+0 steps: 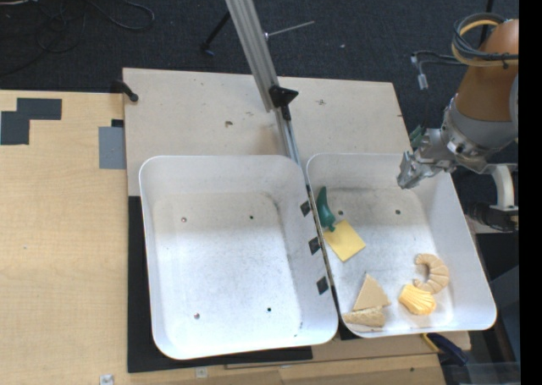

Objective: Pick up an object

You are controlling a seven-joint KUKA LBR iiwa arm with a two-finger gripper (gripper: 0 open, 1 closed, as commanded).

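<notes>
The right bin holds a flat yellow square beside a dark green piece against the left wall. A tan wedge and a bread-like slice lie near the front. A yellow ridged piece and a curled croissant-like piece lie at the front right. My gripper hangs over the bin's back right corner, well away from all of these objects. Nothing shows between its fingers.
The left bin sits beside the right one. A slanted metal rail runs from the back down to the divide between the bins. Black clips mark that divide. A wooden table surface lies at the left.
</notes>
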